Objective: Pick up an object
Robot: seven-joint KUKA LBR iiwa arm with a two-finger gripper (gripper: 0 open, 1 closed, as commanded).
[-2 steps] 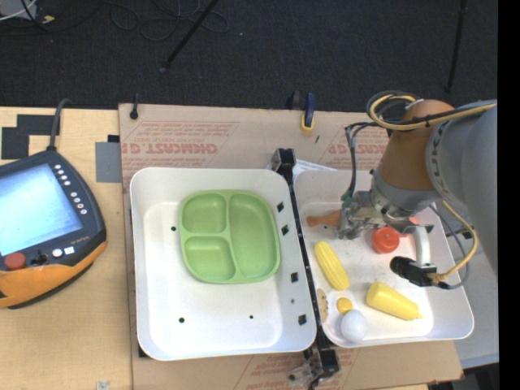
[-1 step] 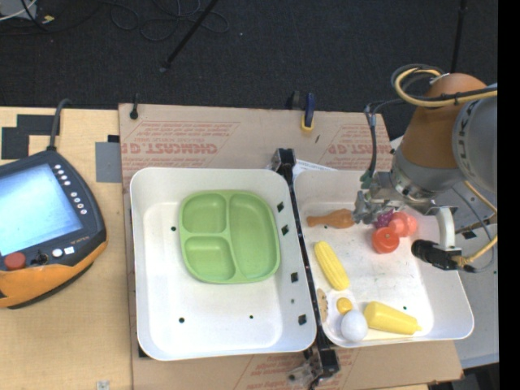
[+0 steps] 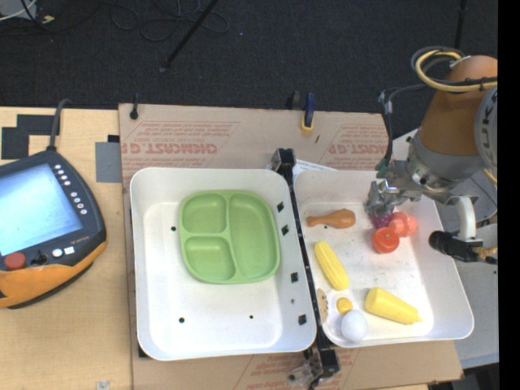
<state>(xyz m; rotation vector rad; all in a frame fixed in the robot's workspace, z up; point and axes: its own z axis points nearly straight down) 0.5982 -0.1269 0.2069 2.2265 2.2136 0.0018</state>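
Camera view: gripper (image 3: 382,205) low in right bin (image 3: 455,319), over purple toy (image 3: 380,216) beside red toy (image 3: 387,240), right of drumstick (image 3: 333,218). Finger state not discernible. Judged approach step; next, close and lift.

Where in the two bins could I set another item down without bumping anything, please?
The left bin has bare floor below the green divided plate, toward its near wall, and a strip along its left wall. The right bin is crowded: the chicken leg, corn cob, red pieces and gripper leave only its upper-left corner bare.
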